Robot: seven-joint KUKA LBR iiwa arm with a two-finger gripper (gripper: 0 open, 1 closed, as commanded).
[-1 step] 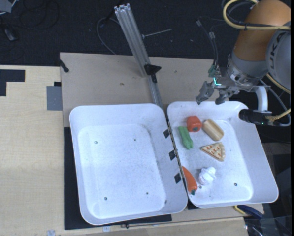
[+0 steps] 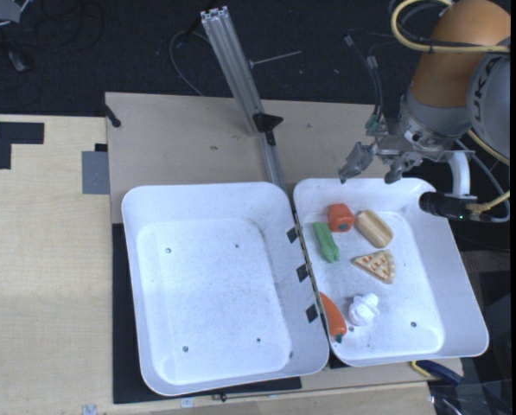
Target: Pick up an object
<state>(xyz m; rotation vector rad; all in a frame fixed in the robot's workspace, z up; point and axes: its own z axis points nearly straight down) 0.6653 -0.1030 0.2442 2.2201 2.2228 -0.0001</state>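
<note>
My gripper (image 2: 372,168) hangs open and holds nothing, over the upper rim of the right bin (image 2: 465,314). The carrot (image 2: 332,316) lies pressed against that bin's left wall, its tip hard to make out. The red piece (image 2: 340,217), green pod (image 2: 326,241), bun (image 2: 373,227), wedge (image 2: 376,266) and white lump (image 2: 362,308) crowd its left half; the lower right floor lies bare.

Grey arm (image 2: 498,93), orange band (image 2: 458,41), yellow cable (image 2: 410,15), dark claw (image 2: 372,164).

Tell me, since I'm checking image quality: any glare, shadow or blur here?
Camera view: even lighting, both white bins bright but still textured; soft shadow under the claw; small toys like the pizza slice slightly soft; dark background lacks detail.
</note>
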